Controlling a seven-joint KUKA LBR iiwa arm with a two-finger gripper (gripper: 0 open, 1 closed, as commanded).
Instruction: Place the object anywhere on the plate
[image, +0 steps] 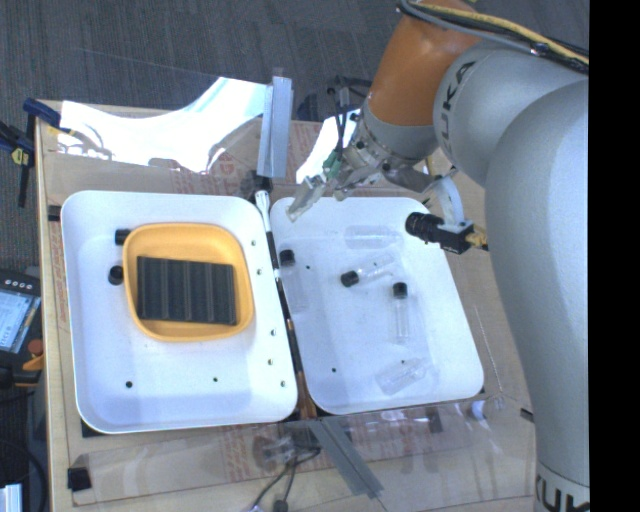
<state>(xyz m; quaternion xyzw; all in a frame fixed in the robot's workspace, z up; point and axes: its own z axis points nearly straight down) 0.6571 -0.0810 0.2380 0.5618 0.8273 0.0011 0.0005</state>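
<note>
The plate (186, 281), yellow with a dark ribbed insert, sits in the left bin (90, 370) with nothing placed on it. In the right bin (450, 370) lie clear vials with black caps; the nearest vial (365, 275) rests mid-bin. The tool (320, 188) hangs over that bin's far left corner, apparently carrying nothing; its spread I cannot tell. The pick seems not yet made: next it must descend on a vial.

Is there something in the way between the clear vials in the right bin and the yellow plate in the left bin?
Yes: the raised rims of the two bins, where they meet, run between the vials and the plate. A vial must be lifted over them. On the plate a dark ribbed insert covers the middle.
</note>
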